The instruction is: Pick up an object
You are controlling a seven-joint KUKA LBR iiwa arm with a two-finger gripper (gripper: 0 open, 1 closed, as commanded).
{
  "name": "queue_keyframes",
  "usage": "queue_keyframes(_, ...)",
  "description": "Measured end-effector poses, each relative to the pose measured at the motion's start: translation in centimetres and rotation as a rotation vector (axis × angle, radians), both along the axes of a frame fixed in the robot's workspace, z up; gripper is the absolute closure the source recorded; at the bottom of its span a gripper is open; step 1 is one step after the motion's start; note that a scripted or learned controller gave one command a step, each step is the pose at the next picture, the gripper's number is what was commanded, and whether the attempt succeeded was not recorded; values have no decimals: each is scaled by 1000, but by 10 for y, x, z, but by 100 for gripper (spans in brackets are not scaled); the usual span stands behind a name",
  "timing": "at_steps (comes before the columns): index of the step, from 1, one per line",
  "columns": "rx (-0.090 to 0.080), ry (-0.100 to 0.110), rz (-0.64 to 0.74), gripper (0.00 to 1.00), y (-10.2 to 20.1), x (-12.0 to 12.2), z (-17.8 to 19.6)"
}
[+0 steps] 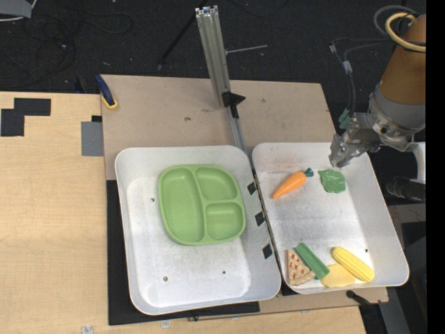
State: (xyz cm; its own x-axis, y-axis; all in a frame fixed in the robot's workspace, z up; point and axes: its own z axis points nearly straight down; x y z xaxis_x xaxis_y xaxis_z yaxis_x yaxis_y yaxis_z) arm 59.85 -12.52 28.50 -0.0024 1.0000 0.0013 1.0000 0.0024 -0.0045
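Observation:
The right bin point(348, 221) holds several toy foods. An orange carrot point(290, 184) lies near its upper left, with a green leafy piece point(333, 181) to its right. Near the front edge lie a pizza slice point(298, 268), a dark green stick point(312, 261), a yellow corn cob point(352, 264) and a pale yellow piece point(337, 277). My gripper point(340, 157) hangs over the bin's far edge, just above the green leafy piece and apart from it. I see nothing between its fingers.
The left bin point(139, 256) carries a light green divided plate point(202, 204). A metal post point(213, 54) rises behind the bins. Black clips point(259, 218) sit along the seam between the bins. A wooden table surface lies to the left.

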Motion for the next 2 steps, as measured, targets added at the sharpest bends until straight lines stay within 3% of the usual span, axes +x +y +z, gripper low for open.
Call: queue_keyframes(2, -1, 0, 0, 100, 109, -33, -9)
